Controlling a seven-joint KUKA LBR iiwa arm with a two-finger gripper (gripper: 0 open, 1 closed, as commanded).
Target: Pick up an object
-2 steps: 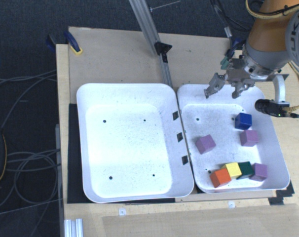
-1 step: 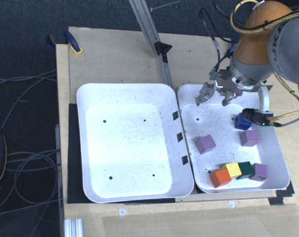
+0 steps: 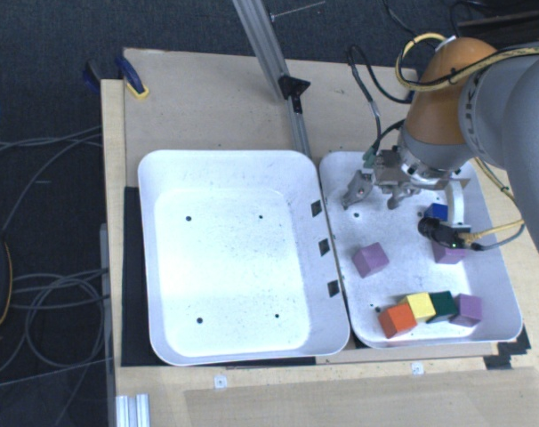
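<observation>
The gripper (image 3: 374,190) hangs over the far end of the right bin (image 3: 496,278), fingers spread apart w/ nothing between them, so it looks like the approach step, pre-grasp. Nearest target, the purple block (image 3: 370,259), lies just below it; next move prob. needs lining up over it, then descending and closing.

Robot lab, bench (image 3: 207,96), loose cables (image 3: 38,283), bins (image 3: 225,256)

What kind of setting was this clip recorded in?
Most likely a robotics lab test bench. A wooden bench bears two white bins, one holding coloured blocks; loose cables trail over dark carpet, and the arm's pincer hangs above the blocks.
</observation>
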